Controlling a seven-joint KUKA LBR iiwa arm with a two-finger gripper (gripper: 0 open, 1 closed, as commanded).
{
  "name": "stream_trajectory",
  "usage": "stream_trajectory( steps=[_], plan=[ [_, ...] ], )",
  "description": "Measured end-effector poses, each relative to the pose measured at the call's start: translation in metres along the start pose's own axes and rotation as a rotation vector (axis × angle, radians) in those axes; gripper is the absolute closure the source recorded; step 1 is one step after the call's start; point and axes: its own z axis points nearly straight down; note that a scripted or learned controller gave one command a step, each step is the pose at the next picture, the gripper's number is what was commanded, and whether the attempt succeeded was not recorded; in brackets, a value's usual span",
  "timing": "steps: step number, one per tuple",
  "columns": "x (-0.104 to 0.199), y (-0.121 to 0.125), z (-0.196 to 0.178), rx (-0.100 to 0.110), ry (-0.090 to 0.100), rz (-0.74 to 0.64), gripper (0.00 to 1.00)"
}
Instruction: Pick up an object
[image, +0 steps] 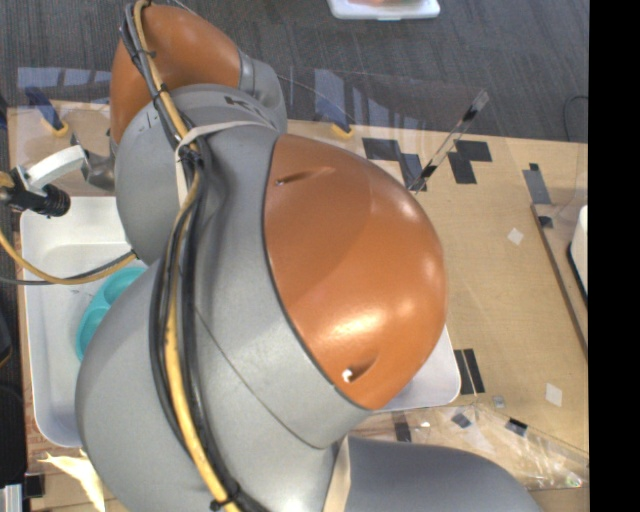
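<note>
The arm (300, 300), grey with broad orange shells, occupies most of the camera view, its joints stacked from the upper left down to the lower edge, and black and yellow cables (180, 300) run along its left flank. Beneath it lies the bench (510, 300), a tan board marked with dark tape strips, bordered at the top by dark carpeted floor (300, 35). The left white bin (40, 330) shows its outer wall and part of its floor at the left of the view; a corner of the second white bin (440, 385) projects from under the orange shell at lower centre. A teal object (100, 305), the one candidate for picking that can be made out, lies in the left bin against the arm's outline and is largely hidden by it; its shape cannot be told. A crumpled clear plastic sheet (520, 455) lies on the bench at lower right. A thin dark rod (445, 145) stands tilted on the bench at upper centre. Whether the gripper is spread or closed cannot be told, the arm's bulk covering that region.
</note>
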Motion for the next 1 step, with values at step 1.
stream_trajectory(
  steps=[1],
  plan=[
    [-0.0116, 0.0197, 0.0006, -0.003, -0.009, 0.018, 1.00]
  ],
)
